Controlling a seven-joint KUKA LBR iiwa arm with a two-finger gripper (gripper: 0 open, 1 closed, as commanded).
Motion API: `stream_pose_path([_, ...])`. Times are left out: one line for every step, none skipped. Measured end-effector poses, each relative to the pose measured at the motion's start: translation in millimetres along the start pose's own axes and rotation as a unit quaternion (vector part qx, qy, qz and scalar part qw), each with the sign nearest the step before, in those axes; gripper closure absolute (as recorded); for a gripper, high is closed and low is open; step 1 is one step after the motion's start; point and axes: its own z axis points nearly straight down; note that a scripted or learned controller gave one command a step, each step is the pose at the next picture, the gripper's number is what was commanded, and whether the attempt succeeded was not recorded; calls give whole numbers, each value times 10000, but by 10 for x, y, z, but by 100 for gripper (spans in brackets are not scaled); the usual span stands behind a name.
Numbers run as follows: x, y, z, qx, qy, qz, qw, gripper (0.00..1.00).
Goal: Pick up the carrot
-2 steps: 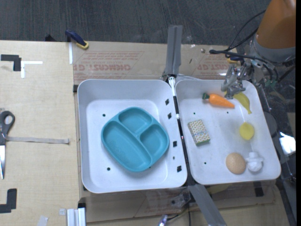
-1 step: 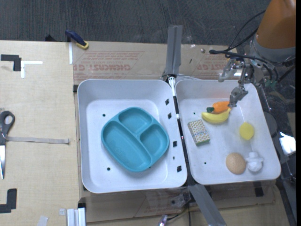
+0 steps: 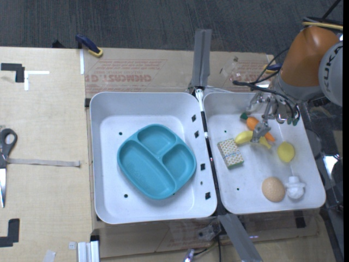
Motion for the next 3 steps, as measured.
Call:
stream_pose_path([-22,9,-118,6,-36,-16,10000,100])
stream_pose_path([38,-5,-978,1,-7,422,9991,100])
stream_pose_path([115,207,-1063,-6,2,-904,9959,100])
